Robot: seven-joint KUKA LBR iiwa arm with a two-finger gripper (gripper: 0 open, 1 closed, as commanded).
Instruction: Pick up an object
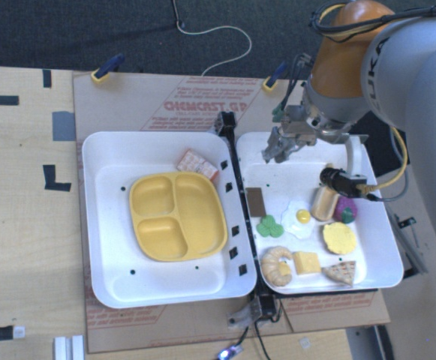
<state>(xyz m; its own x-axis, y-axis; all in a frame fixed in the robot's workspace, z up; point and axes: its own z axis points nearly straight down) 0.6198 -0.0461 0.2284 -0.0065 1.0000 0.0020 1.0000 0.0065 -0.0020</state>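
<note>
- Two white bins sit side by side on a cardboard-covered bench.
- Toy foods lie in the right bin: brown block, broccoli, fried egg, croissant, cheese.
- Gripper hovers over that bin's upper left, apart from the foods below it; I cannot tell its opening, and nothing shows in it.
- Left bin holds a yellow tray.

we see the arm cut off by the top and right edges. the gripper is too small to read. the purple piece sits half hidden behind the tan cylinder.
</note>
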